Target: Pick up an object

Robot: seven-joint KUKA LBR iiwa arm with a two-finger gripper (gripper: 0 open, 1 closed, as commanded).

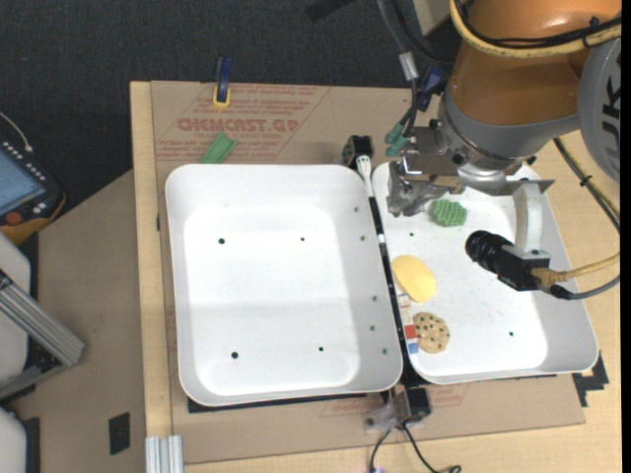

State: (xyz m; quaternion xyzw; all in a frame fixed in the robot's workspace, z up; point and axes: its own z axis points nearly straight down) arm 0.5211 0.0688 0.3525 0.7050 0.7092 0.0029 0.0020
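Green piece (450, 212): item one on my screen. It is small, bright green and roughly square with softened corners, and its top is bumpy or ribbed. It is too small for me to name the make. It lies flat on the floor of the right bin (552, 335), in that bin's far half.

Pincer (406, 201): metal, hanging from the grey and orange arm (513, 67) over the right bin's far left corner, just beside the green piece. I cannot tell whether it is wide or narrow, and I see nothing held in it.

Yellow oval (415, 278): smooth and pale yellow, lying near the right bin's left wall, about midway along it.

Cookie (432, 332): round, tan with dark specks, lying in the right bin's near left corner.

Small red, white and blue item (410, 337): it sits against the right bin's left wall, touching or just beside the cookie.

Left bin (266, 274): white and shallow, with its edge meeting the right bin's left edge.

Worktop (158, 146): brown card sheet with red print, lying under the right bin and its neighbour.
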